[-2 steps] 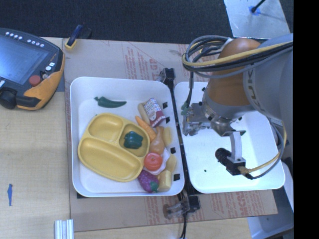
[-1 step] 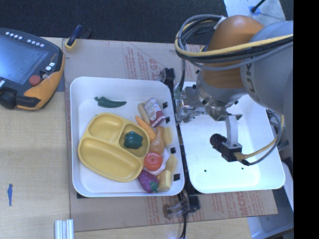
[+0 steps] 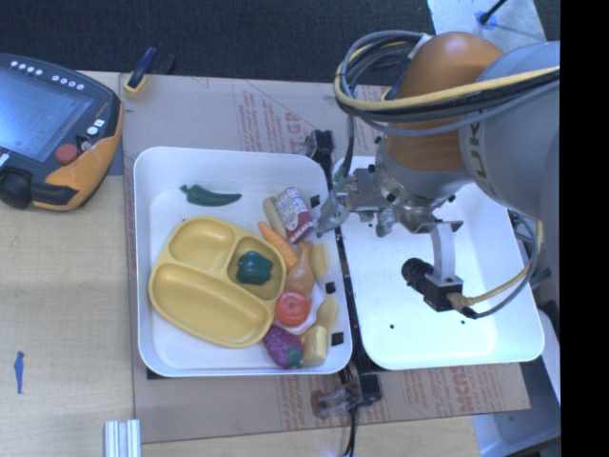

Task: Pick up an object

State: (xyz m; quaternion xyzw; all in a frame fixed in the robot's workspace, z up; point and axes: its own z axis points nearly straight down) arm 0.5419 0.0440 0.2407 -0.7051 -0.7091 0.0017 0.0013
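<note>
Hovering above the seam between the two white bins, the grey arm with its orange band reaches in from your right, its gripper hanging over the inner wall of the left bin. You cannot tell from this slanted view how the pincer stands, and nothing is seen caught in it.

Your candidates all lie in the left bin. A yellow divided tray takes up its middle, with a dark green pepper sitting in one of the tray's compartments. A slim green chilli lies apart near the bin's far wall. Crowded along the bin's right side are a small printed packet, an orange carrot, a red tomato and a purple piece at the near corner, touching or nearly touching one another.

These look like toy foods: light, stiff and smooth, so likely to slip or roll from a poor pinch. The carrot, nearest the gripper, seems the best bet; take it across its narrow middle rather than end to end. Round pieces such as the tomato may squirt out sideways. The right bin lies under the arm.
</note>
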